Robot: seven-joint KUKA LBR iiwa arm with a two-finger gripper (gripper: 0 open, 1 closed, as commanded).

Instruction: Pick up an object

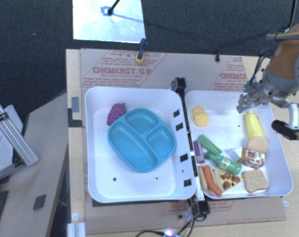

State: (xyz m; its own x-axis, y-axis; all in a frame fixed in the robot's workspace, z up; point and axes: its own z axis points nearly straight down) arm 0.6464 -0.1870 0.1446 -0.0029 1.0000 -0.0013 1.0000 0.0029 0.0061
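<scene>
My pincer (248,101) hangs over the far right corner of the right bin (223,100), its dark tips low above the white floor. I see nothing between them, so I hold nothing; how wide they stand I cannot tell from this angle.

The pick is not yet made. Everything I could take lies on the bin floor. Closest to me is the yellow bottle (254,125), lying just on the near side of my tips, with a round tan piece (258,144) at its near end. Further left sits a small yellow corn cob (201,117), apart from the rest. The near part of the bin is crowded: a green bottle (218,155), a small orange-and-white carton (251,157), a slice of bread (255,180), a pizza slice (229,180) and a hot dog (210,179) lie close together.

In the left bin (97,181) rest a blue divided plate (141,138) and a bunch of purple grapes (116,113), well apart from me.

By my judgement the whole grasp is left: drop onto one item, close and lift. The yellow bottle looks the likeliest choice, being nearest.
</scene>
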